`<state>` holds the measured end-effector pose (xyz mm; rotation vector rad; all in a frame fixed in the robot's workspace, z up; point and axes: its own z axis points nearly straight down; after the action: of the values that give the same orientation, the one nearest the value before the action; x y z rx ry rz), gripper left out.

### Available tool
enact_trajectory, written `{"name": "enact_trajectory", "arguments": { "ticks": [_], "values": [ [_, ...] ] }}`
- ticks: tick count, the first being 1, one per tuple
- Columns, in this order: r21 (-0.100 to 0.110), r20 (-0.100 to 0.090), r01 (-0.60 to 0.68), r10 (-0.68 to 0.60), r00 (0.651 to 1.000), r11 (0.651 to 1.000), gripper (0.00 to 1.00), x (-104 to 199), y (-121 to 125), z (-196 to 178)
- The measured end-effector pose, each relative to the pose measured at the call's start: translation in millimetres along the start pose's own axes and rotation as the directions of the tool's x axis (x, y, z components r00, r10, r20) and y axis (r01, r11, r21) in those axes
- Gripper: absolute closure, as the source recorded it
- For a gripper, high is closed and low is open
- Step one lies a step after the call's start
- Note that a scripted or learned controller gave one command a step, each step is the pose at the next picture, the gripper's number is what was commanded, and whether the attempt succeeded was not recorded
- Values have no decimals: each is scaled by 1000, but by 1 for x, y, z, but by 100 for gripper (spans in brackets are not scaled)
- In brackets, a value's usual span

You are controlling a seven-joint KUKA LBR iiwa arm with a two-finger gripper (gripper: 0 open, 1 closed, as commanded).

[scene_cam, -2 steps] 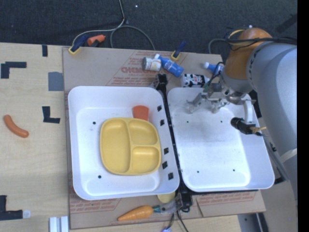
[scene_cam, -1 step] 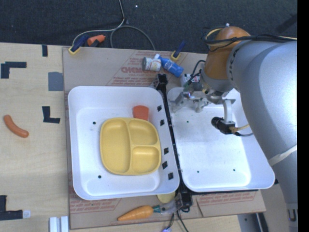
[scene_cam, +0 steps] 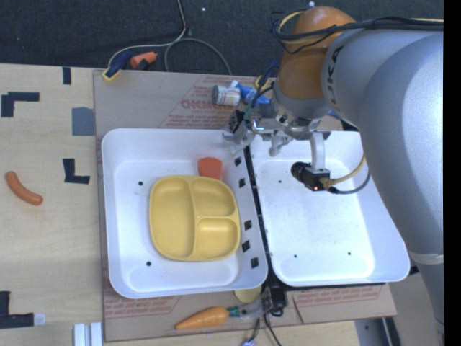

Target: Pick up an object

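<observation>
writing: red print [scene_cam: 189, 105] on the cardboard sheet [scene_cam: 144, 99] under the bins, far side; too faint and skewed to read. No brand or label legible on anything else.
bins: 2, white, shallow, side by side. Left bin [scene_cam: 115, 193], right bin [scene_cam: 324, 236].
pick candidates: 2, both in the left bin.
plate: 1 yellow divided plate [scene_cam: 193, 218], rounded corners, 3 compartments (one long on its left, two smaller on its right). Lies flat mid-bin, glossy.
orange piece: 1 small orange-red block [scene_cam: 210, 167], just beyond the plate's far edge, touching or nearly touching it; exact shape unclear.
gripper: gripper [scene_cam: 268, 141] sits over the far end of the wall between the two bins, near the orange-red block but apart from it. Open or closed: cannot tell from this angle. Nothing seen held.
arm: grey, orange band above the wrist, comes in from the right over the right bin.
outside bins, near side: 1 carrot [scene_cam: 204, 318] on the cardboard, tip pointing left.
outside bins, left: 1 orange sausage-shaped thing [scene_cam: 24, 188] on the bare bench, well apart from the bins.
outside bins, far side: 1 clamp with orange handle [scene_cam: 133, 61] at the cardboard's far-left corner; 1 small white-and-blue item [scene_cam: 229, 94], not identifiable.
bench marks: several black tape pieces [scene_cam: 72, 170] on the left.
</observation>
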<state>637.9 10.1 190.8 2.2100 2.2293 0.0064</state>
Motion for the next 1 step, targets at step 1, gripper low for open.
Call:
{"name": "enact_trajectory", "arguments": {
  "ticks": [1],
  "values": [
    [4,3,-13,13,1000,1000,0,-78,-9,-10]
  ]
}}
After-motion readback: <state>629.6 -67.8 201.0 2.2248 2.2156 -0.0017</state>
